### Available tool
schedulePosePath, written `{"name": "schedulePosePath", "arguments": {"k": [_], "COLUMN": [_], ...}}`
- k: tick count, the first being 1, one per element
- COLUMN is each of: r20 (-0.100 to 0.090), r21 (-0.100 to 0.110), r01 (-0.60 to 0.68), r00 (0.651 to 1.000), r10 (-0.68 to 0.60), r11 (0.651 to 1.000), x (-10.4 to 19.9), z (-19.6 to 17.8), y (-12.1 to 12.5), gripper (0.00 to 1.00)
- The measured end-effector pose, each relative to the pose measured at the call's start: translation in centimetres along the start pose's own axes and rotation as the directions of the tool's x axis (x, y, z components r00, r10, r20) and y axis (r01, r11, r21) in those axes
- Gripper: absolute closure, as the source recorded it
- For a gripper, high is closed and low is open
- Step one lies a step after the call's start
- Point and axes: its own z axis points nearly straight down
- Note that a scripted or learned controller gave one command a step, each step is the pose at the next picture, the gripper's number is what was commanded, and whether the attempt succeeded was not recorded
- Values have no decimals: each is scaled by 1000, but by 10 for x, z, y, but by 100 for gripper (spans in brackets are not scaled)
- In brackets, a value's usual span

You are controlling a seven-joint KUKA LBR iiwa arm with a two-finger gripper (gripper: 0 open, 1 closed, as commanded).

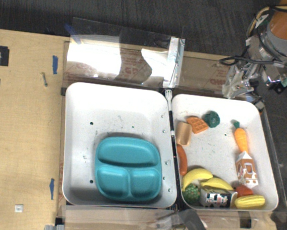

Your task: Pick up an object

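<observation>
I am hovering my gripper (237,85), whose state I cannot tell, beyond the right bin (269,149); next I must descend onto the carrot (240,138).

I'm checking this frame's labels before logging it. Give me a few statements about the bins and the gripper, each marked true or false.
1. The teal divided tray lies in the left bin. True.
2. The toy carrot lies in the left bin. False: it lies in the right bin, near its right wall.
3. The gripper hangs above the right bin's far edge, clear of the toys. True.
4. The yellow banana rests on the teal tray. False: it lies in the right bin, near the front.
</observation>
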Motion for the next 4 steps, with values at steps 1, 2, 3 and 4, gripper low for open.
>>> {"name": "schedulePosePath", "arguments": {"k": [1, 2, 3, 4], "r20": [-19, -3, -12, -3], "r21": [-8, 0, -7, -2], "r01": [13, 67, 168, 209], "r00": [1000, 998, 986, 978], "r10": [-13, -67, -168, -209], "r11": [1000, 998, 986, 978], "x": [-1, -8, -12, -23], "z": [76, 17, 34, -34], "y": [37, 41, 93, 85], "gripper": [100, 100, 100, 100]}}
